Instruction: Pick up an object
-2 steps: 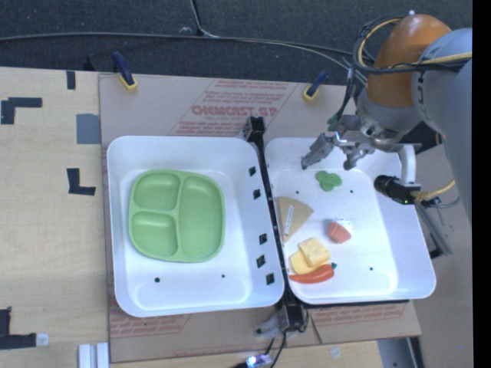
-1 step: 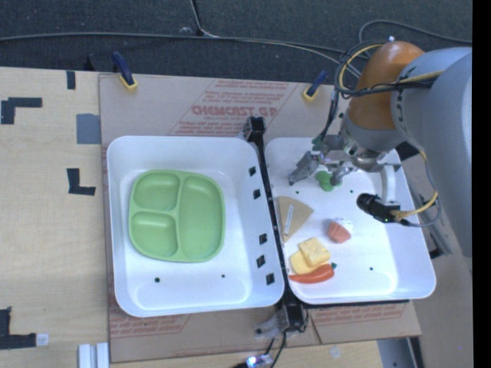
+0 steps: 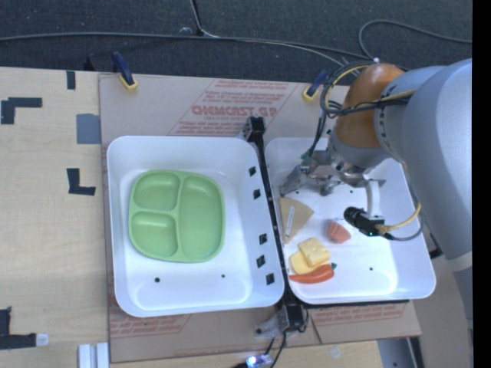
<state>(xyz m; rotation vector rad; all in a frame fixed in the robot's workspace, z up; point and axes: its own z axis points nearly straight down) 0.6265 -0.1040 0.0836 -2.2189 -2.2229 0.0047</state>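
Observation:
My gripper (image 3: 311, 179) hangs low over the upper left part of the right bin (image 3: 406, 282), at the end of the grey arm with its orange band (image 3: 370, 106). Just below the gripper lies a tan wedge-shaped piece (image 3: 295, 215), close to the bin's left wall. A small pink-red piece (image 3: 338, 231) rests to the right of the wedge. Nearer the front sit a yellow block (image 3: 313, 251) and a red chili pepper (image 3: 313, 276), touching each other. Nothing shows as held.
The left bin (image 3: 123, 282) holds a green divided plate (image 3: 176, 215). A black divider (image 3: 265, 205) runs between the two bins. Cables loop near the wrist, and a black part with a yellow cable (image 3: 362, 221) hangs over the right bin.

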